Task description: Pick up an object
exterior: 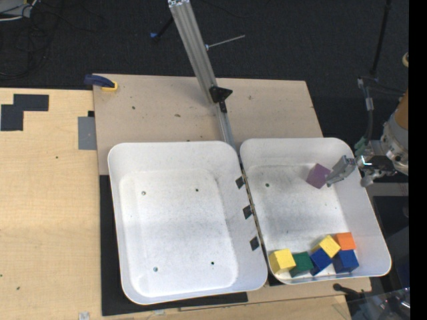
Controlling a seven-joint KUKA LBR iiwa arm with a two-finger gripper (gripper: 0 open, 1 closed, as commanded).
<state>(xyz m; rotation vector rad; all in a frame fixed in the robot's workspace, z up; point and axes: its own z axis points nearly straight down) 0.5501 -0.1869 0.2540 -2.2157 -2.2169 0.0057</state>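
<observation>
Reaching in from the right, our gripper point(341, 169) sits over the right bin point(293, 145), its fingers touching the purple block point(317, 175) just to their left; we cannot tell whether they clamp it. The other blocks point(319, 254) cluster well apart, in the near corner.

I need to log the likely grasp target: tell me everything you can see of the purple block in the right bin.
The purple block is a small, matte, solid-looking cube, tilted rather than square to the bin. It sits in the right bin, in its upper part, well apart from the cluster of coloured blocks in the near corner. The gripper is right beside it on its right; whether they touch is unclear.
</observation>
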